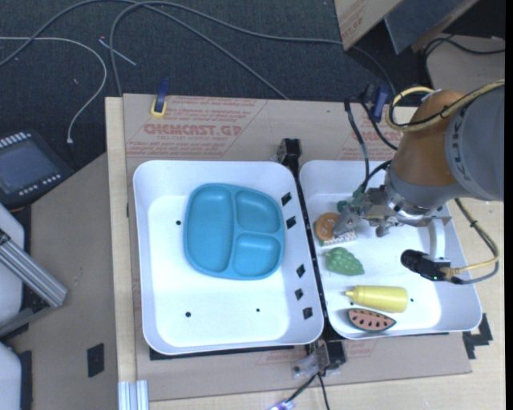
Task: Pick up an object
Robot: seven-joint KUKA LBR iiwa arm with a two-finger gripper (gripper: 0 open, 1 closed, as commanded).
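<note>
Inside the right bin [457,316], the tool [346,224] hangs low; its state I cannot tell. At its 9 o'clock, touching, lies the orange round object [325,227], with the green grapes [344,260] at 6 o'clock.

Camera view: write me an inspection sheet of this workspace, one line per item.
Surface: bench under printed cardboard, bearing the left bin and the right bin side by side.
Job's things: in the right bin, an orange round piece, green grapes, a yellow bottle lying on its side, a watermelon slice.
Clutter: blue divided plate in the left bin.
Grippers: gripper low over the right bin's left part, beside the orange round piece; finger state unclear.
Cables: black and yellow cables by the arm; pale cables on the floor.
Surroundings: dark carpet, cardboard box, metal rail.
</note>
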